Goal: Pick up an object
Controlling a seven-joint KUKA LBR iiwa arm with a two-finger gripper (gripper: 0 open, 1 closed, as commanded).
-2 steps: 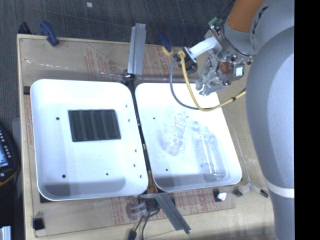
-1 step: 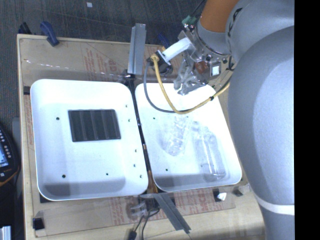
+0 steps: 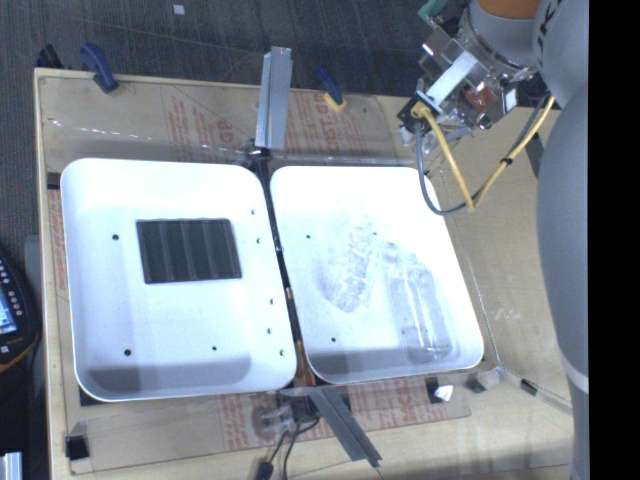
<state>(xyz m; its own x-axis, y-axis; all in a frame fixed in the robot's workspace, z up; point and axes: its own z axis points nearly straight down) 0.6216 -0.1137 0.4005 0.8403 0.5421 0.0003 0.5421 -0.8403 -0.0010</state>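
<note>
A dark grey ribbed rectangular block (image 3: 189, 250) lies flat in the left white bin (image 3: 100, 368). The right white bin (image 3: 300, 193) holds two clear plastic things that are hard to make out against the white. One is a crumpled bottle-like piece (image 3: 350, 263) near the middle. The other is a longer clear bottle (image 3: 422, 308) lying toward the right wall. My gripper (image 3: 473, 93) hangs high above the back right corner of the right bin, outside its rim and well apart from every object.
A metal bar (image 3: 273, 98) stands upright at the back between the bins. Blue clamps (image 3: 100, 68) (image 3: 329, 85) grip the bench's far edge. A yellow cable (image 3: 450, 188) loops over the right bin's back right corner.
</note>
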